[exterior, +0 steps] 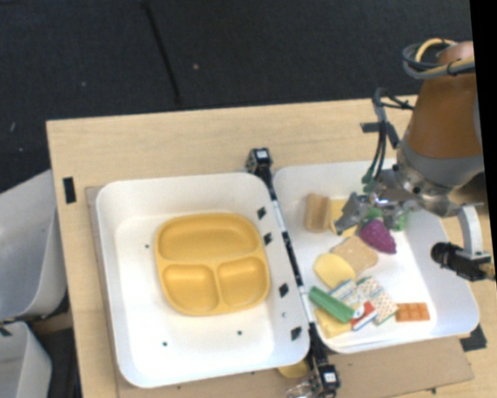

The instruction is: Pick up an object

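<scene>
Purple grapes [377,236] lie in the right bin [447,306], just under my gripper [365,211].

My fingers blur into the clutter above the grapes, so I cannot tell their gap or whether they touch the bunch. Left of the grapes sit a tan block [317,212], a bread slice [354,253] and a yellow piece [332,270]; below them, a green stick [329,301], a patterned packet [367,299] and an orange cracker [412,313]. Further left, a yellow divided tray [211,262] fills the left bin [139,335].

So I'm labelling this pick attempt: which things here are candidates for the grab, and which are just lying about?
Job:
gripper
purple grape bunch
tan toast slice
brown bread block
green bar
orange waffle square

Lying about:
yellow divided plastic tray
left white bin
</scene>
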Robot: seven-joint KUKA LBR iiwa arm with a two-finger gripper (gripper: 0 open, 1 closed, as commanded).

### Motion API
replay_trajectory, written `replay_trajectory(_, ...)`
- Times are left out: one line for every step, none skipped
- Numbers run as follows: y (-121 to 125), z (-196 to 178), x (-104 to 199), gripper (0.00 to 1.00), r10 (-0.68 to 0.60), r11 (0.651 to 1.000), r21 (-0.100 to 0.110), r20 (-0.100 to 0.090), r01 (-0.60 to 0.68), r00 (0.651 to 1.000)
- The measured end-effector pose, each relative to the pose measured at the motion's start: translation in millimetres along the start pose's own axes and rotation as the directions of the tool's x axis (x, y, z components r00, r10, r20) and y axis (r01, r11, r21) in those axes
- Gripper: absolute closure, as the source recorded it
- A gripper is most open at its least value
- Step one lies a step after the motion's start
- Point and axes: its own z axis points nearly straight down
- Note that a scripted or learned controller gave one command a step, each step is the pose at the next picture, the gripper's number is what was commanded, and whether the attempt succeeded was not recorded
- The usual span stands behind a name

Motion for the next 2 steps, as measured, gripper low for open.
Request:
replay_trajectory(-57.3, -86.3, 47.8, 0.00, -0.005, 1.000, -0.005, -0.001, 0.005, 1.000)
replay_trajectory(-54.6, -92.9, 44.9, 1.00, -0.003, 1.000, -0.004, 0.001, 0.003, 1.000)
